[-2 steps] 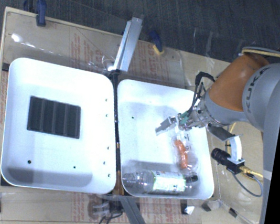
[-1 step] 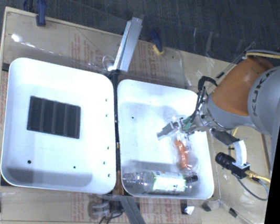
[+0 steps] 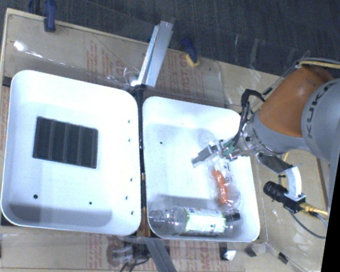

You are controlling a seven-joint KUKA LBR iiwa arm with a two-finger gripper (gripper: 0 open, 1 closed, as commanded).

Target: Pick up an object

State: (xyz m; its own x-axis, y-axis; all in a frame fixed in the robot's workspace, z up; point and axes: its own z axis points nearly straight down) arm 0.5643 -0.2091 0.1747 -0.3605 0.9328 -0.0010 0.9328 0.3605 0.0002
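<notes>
Two white bins [image 3: 74,93], one dark grate [image 3: 66,142] far left of the pincer [image 3: 209,155], one orange packet [image 3: 223,186] just below it, one bottle [image 3: 194,221] lower still

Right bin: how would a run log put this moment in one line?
gripper over right bin | orange item below it | plastic bottle at front wall | nothing visibly held

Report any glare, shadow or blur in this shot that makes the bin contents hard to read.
Camera view: the right bin floor is washed out by bright light; the clear bottle blends into its near wall; the claw looks soft and its shape is hard to read; the left bin has a soft shadow along its near edge.
</notes>
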